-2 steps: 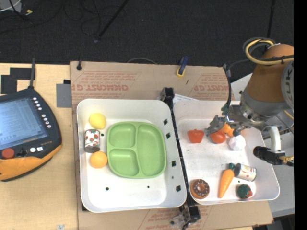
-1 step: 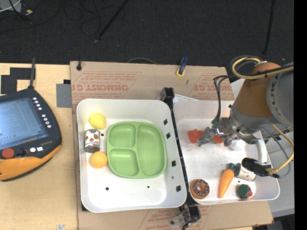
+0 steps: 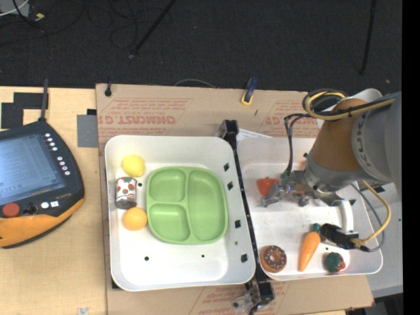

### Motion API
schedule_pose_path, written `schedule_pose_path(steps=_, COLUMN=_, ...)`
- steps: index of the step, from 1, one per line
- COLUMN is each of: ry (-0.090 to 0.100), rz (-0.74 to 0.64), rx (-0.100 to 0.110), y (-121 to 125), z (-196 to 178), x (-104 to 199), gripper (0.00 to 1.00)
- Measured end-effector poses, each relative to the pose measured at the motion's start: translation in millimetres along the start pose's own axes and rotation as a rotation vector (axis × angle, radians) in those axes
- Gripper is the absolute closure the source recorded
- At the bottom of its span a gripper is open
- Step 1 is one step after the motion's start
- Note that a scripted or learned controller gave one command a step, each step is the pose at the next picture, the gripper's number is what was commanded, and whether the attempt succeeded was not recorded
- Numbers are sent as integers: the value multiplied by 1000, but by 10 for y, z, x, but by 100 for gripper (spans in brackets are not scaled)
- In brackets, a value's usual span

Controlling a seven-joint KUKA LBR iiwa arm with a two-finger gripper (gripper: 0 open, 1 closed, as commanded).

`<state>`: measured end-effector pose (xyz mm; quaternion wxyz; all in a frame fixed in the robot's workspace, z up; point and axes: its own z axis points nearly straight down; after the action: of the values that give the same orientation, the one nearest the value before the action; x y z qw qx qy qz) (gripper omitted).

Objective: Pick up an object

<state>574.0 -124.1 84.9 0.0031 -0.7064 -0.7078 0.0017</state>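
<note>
On the bench, two shallow white bins sit side by side on a cardboard sheet (image 3: 164, 113) printed with reddish mirrored lettering that cannot be read with any certainty. Within the left bin (image 3: 131, 268) lies a green divided plate (image 3: 187, 204) with three compartments; just beside its left edge stand a yellow lemon (image 3: 133, 165), a small can (image 3: 126, 191) whose white label carries red spots but no legible words, and an orange fruit (image 3: 134, 218), lined up from top to bottom. Across the dark divider, the right bin (image 3: 275, 146) holds a small red-orange object (image 3: 266, 186) near its left wall, with the gripper (image 3: 283, 193) low over the bin floor just to that object's right; the arm (image 3: 344, 146), grey with an orange band, reaches in from the right, and whether the fingers are spread or pressed together cannot be told, nor is anything seen between them. Along the near edge of this bin lie a chocolate donut (image 3: 273, 258) with sprinkles, a carrot (image 3: 309, 249) set upright with its green top uppermost, and a strawberry-like red piece (image 3: 335, 262) with a green cap, near one another but apart. Far left on the bench rests an orange-rimmed teach pendant (image 3: 33, 182) with a lit screen whose text is too small to read. A blue-and-yellow clamp (image 3: 249, 92) grips the cardboard's far edge.
</note>
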Motion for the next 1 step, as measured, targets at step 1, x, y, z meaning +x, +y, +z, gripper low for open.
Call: schedule_pose_path(steps=1, ry=0, rz=6, rx=-1, y=2, z=-122, x=-21, gripper=100)
